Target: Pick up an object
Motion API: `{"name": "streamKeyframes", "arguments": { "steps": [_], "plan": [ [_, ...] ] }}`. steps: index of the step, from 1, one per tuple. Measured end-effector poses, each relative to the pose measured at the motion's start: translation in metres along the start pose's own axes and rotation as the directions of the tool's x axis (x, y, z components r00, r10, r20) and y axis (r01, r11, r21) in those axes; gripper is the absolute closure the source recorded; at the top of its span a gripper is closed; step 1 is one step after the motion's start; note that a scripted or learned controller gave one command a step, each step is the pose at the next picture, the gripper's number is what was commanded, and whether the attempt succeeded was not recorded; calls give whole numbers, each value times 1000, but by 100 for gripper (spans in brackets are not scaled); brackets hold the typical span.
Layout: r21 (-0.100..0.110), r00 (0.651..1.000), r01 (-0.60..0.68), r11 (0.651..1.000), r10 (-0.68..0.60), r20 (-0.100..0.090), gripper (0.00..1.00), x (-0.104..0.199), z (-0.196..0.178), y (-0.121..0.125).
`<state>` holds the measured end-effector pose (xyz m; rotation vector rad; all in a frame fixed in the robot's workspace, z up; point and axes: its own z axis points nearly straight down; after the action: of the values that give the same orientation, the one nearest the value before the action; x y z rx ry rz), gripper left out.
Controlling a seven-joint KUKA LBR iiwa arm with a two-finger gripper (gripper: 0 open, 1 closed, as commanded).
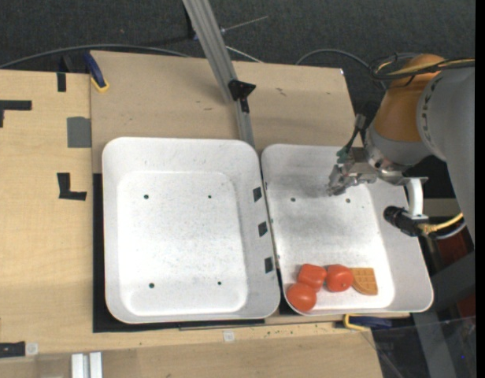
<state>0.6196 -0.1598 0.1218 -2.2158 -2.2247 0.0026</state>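
Three red-orange rounded pieces (315, 283) lie clustered at the near edge of the right bin (321, 219), with a tan waffle-textured piece (365, 281) beside them on the right. My gripper (337, 186) hangs over the far part of the right bin, well away from that cluster. Nothing shows between its tips.
The left bin (179, 227) stands beside the right one, joined by small black clips (262, 228). A grey metal pole (215, 46) slants in from the top toward the bins' far edge. The arm's body (431, 124) and black cables (408, 220) crowd the right side.
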Motion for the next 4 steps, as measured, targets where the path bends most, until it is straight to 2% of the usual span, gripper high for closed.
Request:
{"name": "streamKeyframes", "arguments": {
  "steps": [1,3,4],
  "plan": [
    [-7,1000,-2,1000,2,1,100,-1,-50,11],
    [-7,1000,-2,1000,2,1,100,9,-154,13],
    [0,1000,2,1000,-2,-2,100,70,-147,-2]
  ]
}}
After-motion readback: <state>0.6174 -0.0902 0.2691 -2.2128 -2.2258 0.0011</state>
